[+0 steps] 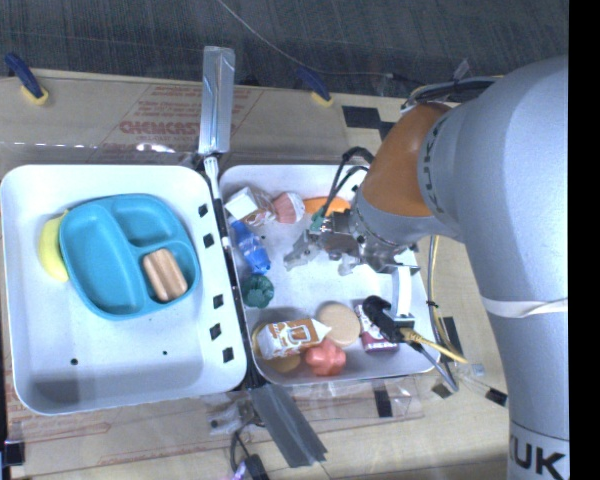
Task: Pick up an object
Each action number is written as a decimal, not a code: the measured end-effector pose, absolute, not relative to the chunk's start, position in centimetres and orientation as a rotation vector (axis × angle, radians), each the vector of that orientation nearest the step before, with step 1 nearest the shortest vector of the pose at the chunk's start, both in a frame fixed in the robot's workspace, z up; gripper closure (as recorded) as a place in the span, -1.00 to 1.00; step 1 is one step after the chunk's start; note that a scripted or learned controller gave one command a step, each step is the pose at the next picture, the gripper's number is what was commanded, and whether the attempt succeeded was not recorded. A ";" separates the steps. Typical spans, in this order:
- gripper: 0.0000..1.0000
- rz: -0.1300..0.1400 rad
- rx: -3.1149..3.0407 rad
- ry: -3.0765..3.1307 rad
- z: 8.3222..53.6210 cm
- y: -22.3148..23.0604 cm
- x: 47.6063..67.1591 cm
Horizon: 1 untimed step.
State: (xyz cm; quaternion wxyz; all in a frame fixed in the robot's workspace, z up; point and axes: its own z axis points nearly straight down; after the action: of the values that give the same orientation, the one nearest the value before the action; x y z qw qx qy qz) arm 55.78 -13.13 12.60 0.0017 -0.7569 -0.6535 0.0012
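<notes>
Banana (50, 248) is being half hidden behind the blue tray (120, 253) in the left bin (40, 368). Small items are being held in the right bin (310, 293); the gripper (315, 243) is being hung above them, its grip state not discernible.

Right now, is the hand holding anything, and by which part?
Cannot tell. The hand hangs over the right bin near the blue bottle, but no object shows between its tips.
</notes>
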 end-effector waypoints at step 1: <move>-1.00 0.002 -2.257 -2.181 10.8 -10.8 61.1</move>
State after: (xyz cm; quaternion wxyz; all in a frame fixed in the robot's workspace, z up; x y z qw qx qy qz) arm 61.14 -10.76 10.82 0.0013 -0.7191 -0.6949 0.0007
